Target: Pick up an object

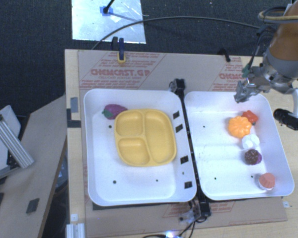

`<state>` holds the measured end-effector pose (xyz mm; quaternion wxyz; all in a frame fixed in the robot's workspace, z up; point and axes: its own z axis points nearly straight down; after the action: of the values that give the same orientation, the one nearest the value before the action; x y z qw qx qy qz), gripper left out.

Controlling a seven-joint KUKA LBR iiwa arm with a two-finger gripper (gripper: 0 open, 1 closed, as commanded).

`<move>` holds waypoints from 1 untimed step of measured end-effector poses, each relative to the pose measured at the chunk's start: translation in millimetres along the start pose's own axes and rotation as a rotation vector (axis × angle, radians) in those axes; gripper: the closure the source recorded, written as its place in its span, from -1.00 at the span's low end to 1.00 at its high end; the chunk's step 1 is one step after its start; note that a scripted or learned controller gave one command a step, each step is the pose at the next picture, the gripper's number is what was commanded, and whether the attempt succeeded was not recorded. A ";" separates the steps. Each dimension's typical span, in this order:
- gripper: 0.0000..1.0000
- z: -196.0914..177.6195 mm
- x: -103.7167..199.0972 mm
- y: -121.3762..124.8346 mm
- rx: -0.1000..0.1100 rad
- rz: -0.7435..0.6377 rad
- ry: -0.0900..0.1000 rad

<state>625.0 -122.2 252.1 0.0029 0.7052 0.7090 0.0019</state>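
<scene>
Nearest the camera in the right bin [208,182] lies a pink-and-white piece [266,181], then a dark purple ball [253,156], a white lump [250,142], an orange pumpkin [239,126] and a red piece [250,116] touching it. My claw [242,94] hangs over the far edge; I cannot tell its state. The left bin [99,182] holds a yellow divided tray [144,137] and a purple toy [114,111].

Both white bins [139,195] look like smooth, faintly glossy plastic, as does the matt yellow divided tray [144,137] in the left one. The bench [134,68] is covered by printed brown paper. A crinkled, shiny foil sheet [108,15] lies on rough dark carpet [30,38] at the far side.
</scene>
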 end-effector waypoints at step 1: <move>1.00 0.9 53.3 0.5 0.005 -0.004 0.003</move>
<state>625.2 -68.9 251.2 0.0001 0.7037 0.7105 0.0014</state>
